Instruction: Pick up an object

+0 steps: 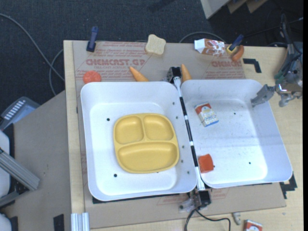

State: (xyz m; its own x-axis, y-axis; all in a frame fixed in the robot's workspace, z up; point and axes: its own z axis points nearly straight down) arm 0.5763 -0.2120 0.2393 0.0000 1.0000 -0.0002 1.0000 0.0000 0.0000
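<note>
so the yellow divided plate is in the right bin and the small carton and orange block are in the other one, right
Not quite: the camera view shows the yellow divided plate in the left bin, not the right. The small carton and orange block lie in the right bin.

Even bright overhead light, soft shadows, slight blur throughout

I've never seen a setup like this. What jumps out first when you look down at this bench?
The yellow three-compartment plastic plate stands out most, lying in the middle of the left white bin. In the right white bin lie a small red-and-white carton and an orange-red block near the divider. The grey gripper hangs over that bin's far right corner.
</note>
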